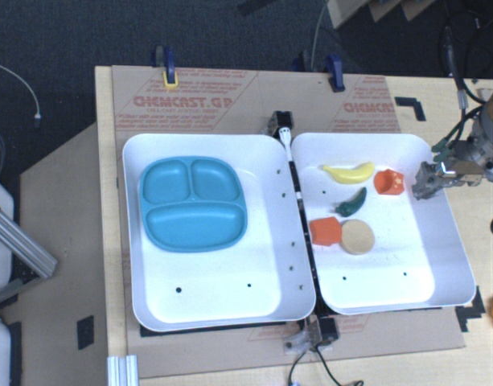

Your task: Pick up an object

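Risk of a missed grasp: gripper (429,180) at 3 o'clock of right bin (439,280), over its rim, apart from every object; whether released or clenched, impossible to tell. Left bin (149,288): only a blue divided plate (195,203). Right bin: tan disc (358,237), orange block (326,231), yellow banana (348,171), red piece (388,182) nearest the gripper, dark green piece (352,202). Small, close objects; easy to nudge.

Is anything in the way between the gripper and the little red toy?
Nothing visible is. The gripper hovers at the right bin's right edge, and the red toy lies just to its left with bare white floor between. The banana sits further left, beyond the toy.
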Controlling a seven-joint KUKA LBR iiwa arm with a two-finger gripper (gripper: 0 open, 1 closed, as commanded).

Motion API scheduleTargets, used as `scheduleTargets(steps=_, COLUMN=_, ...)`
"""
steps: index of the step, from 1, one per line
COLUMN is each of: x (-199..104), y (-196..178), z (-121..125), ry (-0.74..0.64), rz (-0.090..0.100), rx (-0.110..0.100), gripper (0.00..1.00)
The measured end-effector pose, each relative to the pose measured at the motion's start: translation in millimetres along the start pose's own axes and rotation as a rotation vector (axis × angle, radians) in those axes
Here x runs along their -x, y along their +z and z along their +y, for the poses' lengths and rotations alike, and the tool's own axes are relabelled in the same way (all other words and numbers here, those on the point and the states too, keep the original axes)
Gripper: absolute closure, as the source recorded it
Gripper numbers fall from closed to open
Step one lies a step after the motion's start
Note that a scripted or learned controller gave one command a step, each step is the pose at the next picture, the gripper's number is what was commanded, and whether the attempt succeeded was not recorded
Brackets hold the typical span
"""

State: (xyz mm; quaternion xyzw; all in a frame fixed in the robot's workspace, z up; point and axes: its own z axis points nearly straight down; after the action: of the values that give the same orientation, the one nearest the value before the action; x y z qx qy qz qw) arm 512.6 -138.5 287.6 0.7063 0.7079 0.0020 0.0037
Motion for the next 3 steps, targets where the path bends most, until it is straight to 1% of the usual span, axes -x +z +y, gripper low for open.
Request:
scheduleTargets(steps=1, x=-52, y=20, z=1, ry=-0.002, rz=0.004, rx=-0.010, gripper=1.00)
scheduleTargets(steps=3, x=-145, y=25, z=16, ry=-0.002, rz=0.003, rx=-0.008, gripper=1.00)
